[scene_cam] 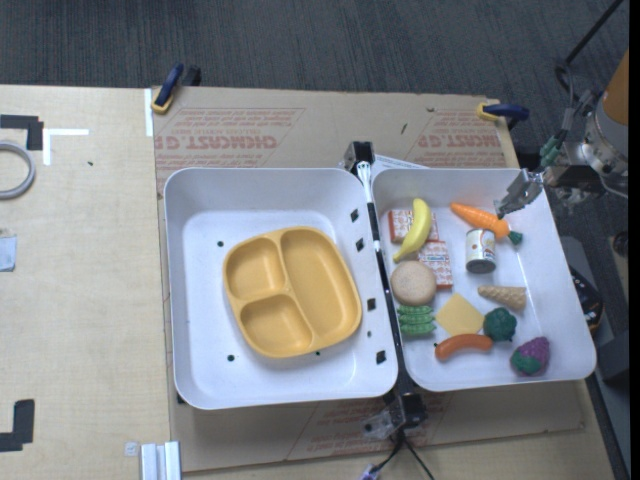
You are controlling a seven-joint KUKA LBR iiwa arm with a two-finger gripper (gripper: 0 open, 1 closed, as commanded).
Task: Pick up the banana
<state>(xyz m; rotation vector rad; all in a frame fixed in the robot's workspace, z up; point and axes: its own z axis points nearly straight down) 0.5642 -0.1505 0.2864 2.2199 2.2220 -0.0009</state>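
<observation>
Your hand (520,192) sits over the far right corner of the right-hand shallow white plastic bin (560,268), and whether it is open or closed cannot be told from this slant; nothing visibly sits in it. The curved yellow plastic banana (415,230) lies well to the hand's left, near that bin's left wall, resting partly over two red-and-white snack packets (436,259) and almost touching the round beige bun (413,283) on its near side.

Between the hand and the banana lie the orange toy carrot (482,218), just beside the hand, and the small white can (481,251). Travel high enough to pass over both, then descend only once you are above the banana's middle.

Turn the hand so it closes across the banana's narrow width, not along its curve. Aim for the mid-body: the lower tip crowds the bun, and the bin wall is close on the far side. Since the banana rides on the packets, stop short of pressing down hard, or a packet will likely come up too.

The yellow three-compartment plate (290,290) in the left bin plays no part.
</observation>
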